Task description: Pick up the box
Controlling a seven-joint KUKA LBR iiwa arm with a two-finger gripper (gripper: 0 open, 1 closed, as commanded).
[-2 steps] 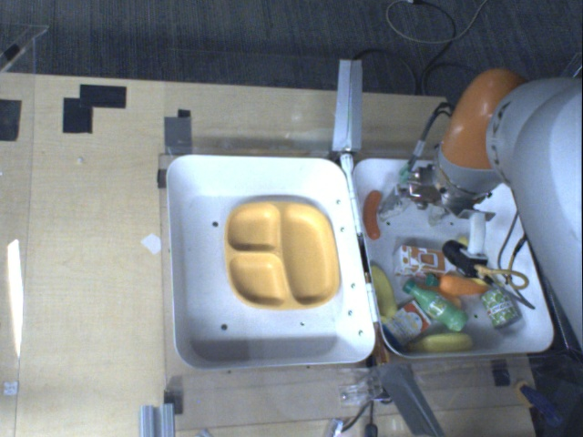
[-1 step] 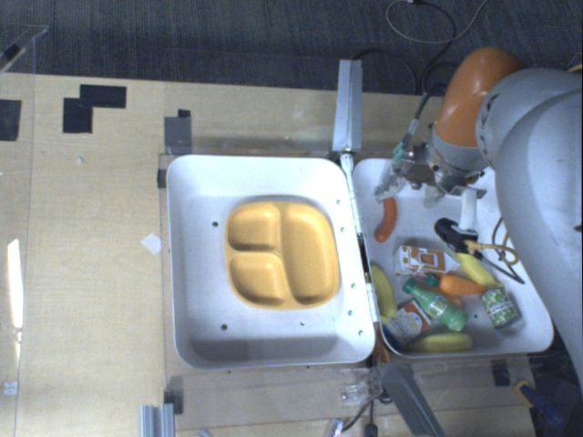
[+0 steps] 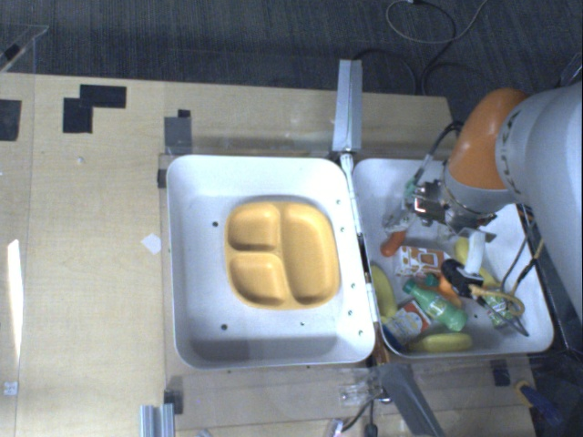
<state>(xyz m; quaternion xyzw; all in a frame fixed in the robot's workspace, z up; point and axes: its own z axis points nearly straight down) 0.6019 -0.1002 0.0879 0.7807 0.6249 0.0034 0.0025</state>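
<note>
Leftward, a yellow tray point(image 3: 281, 252) fills one bin point(image 3: 196, 335); the jaws' state is unclear.

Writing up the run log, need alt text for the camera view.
The grey arm reaches from the right over the right bin, its wrist above a clutter of items including a small box, a green bottle and bananas. The left bin holds a yellow divided tray.

Two bins side by side on the counter point(image 3: 100, 244)

A tray point(image 3: 281, 251) lies in the left bin point(image 3: 196, 335); the box point(image 3: 421, 260) lies among clutter in the right bin point(image 3: 375, 182).
</note>
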